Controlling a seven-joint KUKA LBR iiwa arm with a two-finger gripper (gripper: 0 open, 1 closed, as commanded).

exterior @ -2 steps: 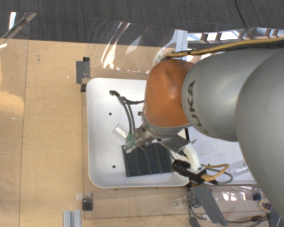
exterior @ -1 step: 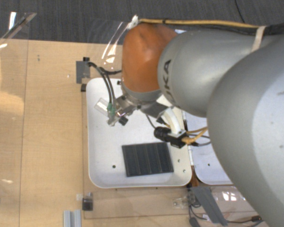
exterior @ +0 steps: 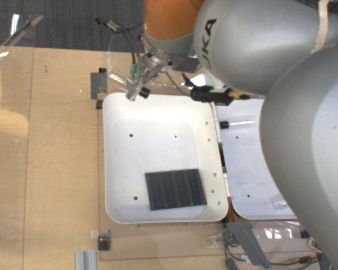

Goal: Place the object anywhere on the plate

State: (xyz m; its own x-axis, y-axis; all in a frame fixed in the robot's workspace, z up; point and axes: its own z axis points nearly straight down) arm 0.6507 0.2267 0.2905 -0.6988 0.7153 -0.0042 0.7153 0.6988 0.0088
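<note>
A dark grey ribbed rectangular plate (exterior: 175, 188) lies flat in the lower middle of the left white bin (exterior: 119, 151). My gripper (exterior: 137, 91) hangs over that bin's far left corner, well away from the plate, below the orange band of the arm. A small green piece (exterior: 134, 71) shows on the gripper's side. I cannot tell whether it is a loose object or part of the tool. Nothing rests on the plate.
The arm's big grey body (exterior: 304, 122) covers much of the right bin (exterior: 245, 167). A small dark item (exterior: 223, 125) sits at that bin's far left. A black bracket (exterior: 97, 85) and cables (exterior: 115, 27) lie behind the left bin. Wooden bench (exterior: 45, 151) stretches to the left.
</note>
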